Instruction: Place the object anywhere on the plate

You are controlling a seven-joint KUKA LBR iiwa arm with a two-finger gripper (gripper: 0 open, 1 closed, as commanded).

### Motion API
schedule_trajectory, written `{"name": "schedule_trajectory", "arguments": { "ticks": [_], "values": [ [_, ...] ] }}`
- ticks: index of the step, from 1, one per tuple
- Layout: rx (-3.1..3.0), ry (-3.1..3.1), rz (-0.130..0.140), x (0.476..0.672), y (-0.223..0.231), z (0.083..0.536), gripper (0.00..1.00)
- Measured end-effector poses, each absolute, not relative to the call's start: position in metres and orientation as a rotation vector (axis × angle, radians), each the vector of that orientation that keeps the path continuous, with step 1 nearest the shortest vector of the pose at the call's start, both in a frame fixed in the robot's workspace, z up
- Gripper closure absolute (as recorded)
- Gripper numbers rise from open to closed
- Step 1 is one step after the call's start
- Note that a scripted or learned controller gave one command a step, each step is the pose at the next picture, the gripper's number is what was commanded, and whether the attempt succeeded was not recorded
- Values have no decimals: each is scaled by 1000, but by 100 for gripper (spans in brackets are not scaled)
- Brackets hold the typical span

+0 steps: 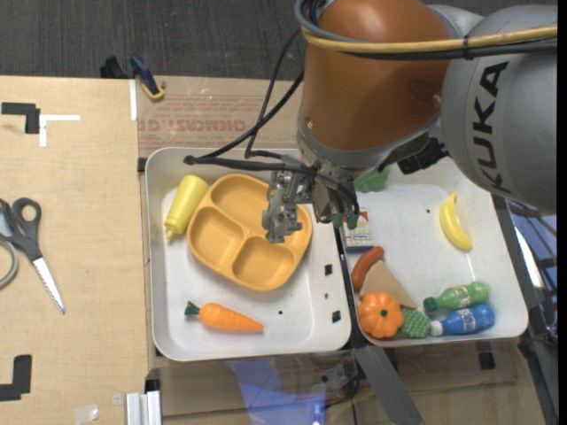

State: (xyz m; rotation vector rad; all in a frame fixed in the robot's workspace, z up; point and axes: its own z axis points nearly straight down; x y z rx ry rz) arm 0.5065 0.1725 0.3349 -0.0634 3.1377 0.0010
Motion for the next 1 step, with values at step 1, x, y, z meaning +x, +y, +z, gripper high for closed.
{"name": "schedule_trajectory", "arguments": {
  "ticks": [1],
  "values": [
    [-63,3138,1,507,172,335,0]
  ]
}}
